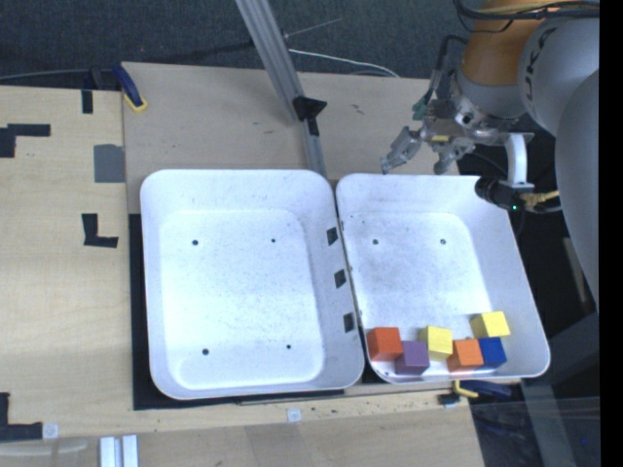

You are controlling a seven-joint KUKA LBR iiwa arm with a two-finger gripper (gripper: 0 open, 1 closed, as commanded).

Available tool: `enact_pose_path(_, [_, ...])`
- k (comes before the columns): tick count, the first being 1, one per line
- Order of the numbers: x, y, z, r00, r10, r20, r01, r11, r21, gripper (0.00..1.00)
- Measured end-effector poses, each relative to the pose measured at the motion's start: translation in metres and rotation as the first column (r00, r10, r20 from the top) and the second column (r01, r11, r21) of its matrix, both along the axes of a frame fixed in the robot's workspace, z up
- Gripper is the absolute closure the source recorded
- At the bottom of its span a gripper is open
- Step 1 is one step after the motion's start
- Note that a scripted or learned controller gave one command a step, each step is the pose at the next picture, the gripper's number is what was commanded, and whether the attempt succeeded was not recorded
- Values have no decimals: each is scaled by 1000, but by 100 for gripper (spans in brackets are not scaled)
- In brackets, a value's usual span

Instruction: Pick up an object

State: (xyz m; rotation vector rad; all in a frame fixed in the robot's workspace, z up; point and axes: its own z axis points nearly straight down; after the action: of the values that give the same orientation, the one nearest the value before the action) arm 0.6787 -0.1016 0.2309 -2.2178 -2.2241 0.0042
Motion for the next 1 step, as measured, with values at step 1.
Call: enact_pose_path(1, [-44, 29, -42, 1000, -1, -6, 1, 1000, 2, 0])
